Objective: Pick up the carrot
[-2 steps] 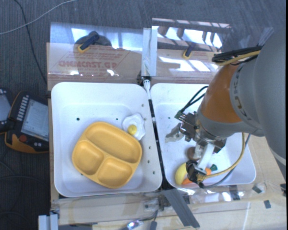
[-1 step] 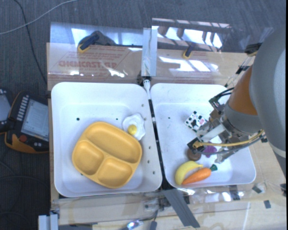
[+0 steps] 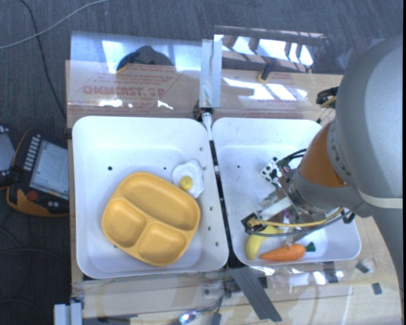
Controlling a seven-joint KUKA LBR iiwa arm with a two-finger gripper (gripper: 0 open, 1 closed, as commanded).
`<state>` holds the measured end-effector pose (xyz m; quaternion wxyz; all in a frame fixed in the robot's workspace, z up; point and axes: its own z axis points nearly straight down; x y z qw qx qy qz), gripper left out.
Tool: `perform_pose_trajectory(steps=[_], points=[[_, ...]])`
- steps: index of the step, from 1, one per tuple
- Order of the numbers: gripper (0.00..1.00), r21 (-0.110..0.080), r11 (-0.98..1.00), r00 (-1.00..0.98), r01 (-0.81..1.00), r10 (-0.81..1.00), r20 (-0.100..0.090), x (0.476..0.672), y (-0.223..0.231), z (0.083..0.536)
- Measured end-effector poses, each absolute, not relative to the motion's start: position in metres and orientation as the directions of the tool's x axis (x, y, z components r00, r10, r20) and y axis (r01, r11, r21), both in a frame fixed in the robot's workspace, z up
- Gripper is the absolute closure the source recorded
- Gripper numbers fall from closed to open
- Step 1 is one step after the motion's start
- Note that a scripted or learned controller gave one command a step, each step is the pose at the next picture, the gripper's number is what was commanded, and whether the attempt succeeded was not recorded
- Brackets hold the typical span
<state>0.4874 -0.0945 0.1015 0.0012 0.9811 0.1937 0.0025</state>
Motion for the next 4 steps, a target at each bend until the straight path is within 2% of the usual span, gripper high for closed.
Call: perform_pose_trajectory(steps=[1, 2, 3, 4], points=[[0.00, 0.001, -0.971, 0.971, 0.240, 0.240, -0.006, 0.483, 0.005, 0.182], [0.00, 0.003, -0.978, 0.978, 0.207, 0.207, -0.005, 0.484, -0.039, 0.295], [0.00, -0.005, -0.887, 0.887, 0.461, 0.461, -0.007, 0.482, -0.114, 0.141], [0.00, 0.003, -0.810, 0.810, 0.586, 0.586, 0.002, 0.484, -0.104, 0.090]])
